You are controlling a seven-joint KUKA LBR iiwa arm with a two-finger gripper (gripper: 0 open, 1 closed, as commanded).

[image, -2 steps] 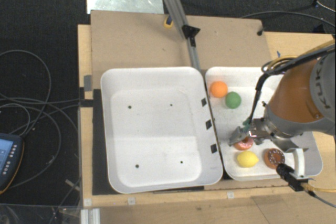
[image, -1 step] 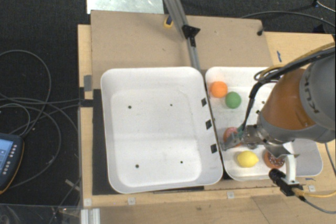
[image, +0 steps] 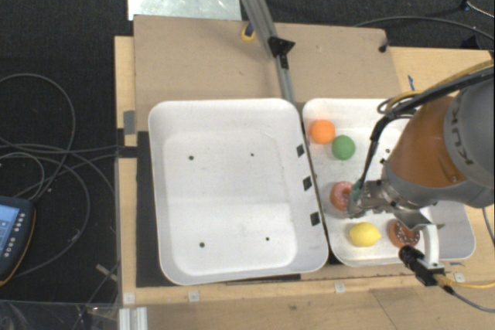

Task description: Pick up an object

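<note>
The arm's jaws are sitting low in the right bin, touching the red ball. I cannot tell how they stand. The yellow ball is lying just below the red ball, with green and orange balls above.

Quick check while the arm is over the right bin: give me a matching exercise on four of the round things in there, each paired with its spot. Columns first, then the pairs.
Things:
1. orange ball
2. green ball
3. yellow lemon-shaped piece
4. red-brown piece

Places:
A. near the bin's front edge, below the claw
B. far corner of the bin, beside the divider
C. just left of the claw, partly hidden by it
D. right next to the orange ball, on its near right

Pairs: 1-B, 2-D, 3-A, 4-C
</note>
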